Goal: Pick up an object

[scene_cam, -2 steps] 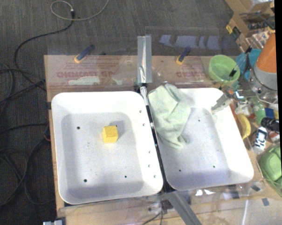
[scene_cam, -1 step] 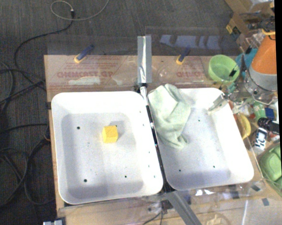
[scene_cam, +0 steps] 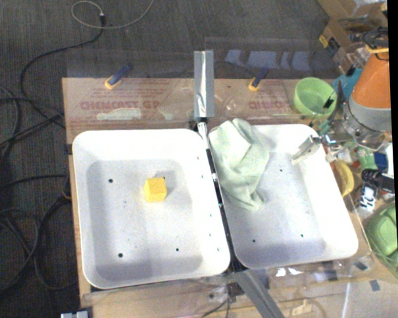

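Note:
A small yellow block (scene_cam: 155, 189) lies near the middle of the left white bin (scene_cam: 93, 150). A pale green cloth (scene_cam: 242, 163) is crumpled in the right white bin (scene_cam: 321, 248), against its left wall and far corner. My gripper (scene_cam: 306, 150) hangs over the right bin's far right part, pointing left, well apart from the cloth and with nothing seen in it. The grey arm with its orange band (scene_cam: 374, 88) comes in from the right edge.
A green cup (scene_cam: 313, 96) stands behind the right bin. Small items, among them a yellow one (scene_cam: 345, 178) and a green one (scene_cam: 384, 232), crowd the bench to the right. A metal post (scene_cam: 204, 89) rises behind the bins' divide. Cables lie on the floor at left.

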Available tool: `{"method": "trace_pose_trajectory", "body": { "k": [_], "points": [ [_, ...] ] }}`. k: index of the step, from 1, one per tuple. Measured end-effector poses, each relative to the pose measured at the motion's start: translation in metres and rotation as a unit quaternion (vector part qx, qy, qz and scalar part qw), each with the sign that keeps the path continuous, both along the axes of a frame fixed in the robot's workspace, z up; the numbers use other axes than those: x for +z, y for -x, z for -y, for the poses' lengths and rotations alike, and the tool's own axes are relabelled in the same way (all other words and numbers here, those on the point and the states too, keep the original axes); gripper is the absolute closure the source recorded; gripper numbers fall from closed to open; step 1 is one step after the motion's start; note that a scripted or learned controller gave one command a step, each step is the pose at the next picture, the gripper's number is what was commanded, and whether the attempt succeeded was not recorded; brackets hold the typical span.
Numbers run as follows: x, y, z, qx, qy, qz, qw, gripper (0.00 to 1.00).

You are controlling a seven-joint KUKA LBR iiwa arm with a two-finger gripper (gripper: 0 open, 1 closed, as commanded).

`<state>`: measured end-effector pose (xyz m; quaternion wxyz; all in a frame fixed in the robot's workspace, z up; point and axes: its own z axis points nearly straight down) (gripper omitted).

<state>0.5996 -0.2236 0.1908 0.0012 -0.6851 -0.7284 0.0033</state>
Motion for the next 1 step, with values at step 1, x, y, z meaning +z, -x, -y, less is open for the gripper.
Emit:
{"method": "trace_pose_trajectory", "body": {
  "k": [1],
  "points": [
    [0.0255, 0.0110, -0.0007, -0.009, -0.0021, 0.001, 1.0000, 0.00]
  ]
}}
